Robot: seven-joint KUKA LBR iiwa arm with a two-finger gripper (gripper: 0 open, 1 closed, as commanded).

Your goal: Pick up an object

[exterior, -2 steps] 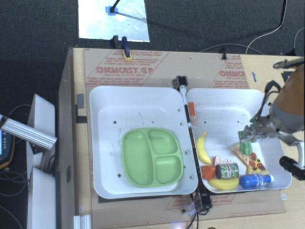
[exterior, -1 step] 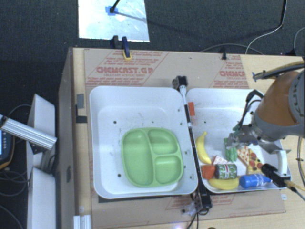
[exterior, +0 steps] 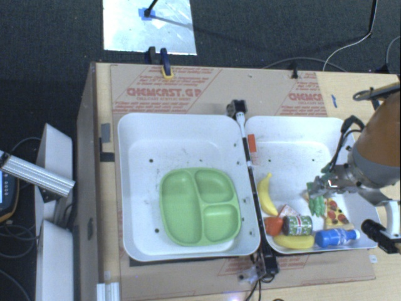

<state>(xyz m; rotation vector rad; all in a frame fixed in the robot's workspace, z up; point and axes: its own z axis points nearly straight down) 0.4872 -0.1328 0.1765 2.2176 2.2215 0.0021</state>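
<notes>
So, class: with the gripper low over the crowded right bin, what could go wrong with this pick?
1. The gripper hangs beside a green item; the can, blue bottle and bananas lie packed together, so it may nudge a neighbour.
2. The items sit near the right bin's front wall, cramping the approach.

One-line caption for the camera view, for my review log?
Claw poised over toy food in the right white bin; green three-compartment plastic tray sits in the left white bin.

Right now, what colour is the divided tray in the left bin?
Light green tray; camera view.
</notes>
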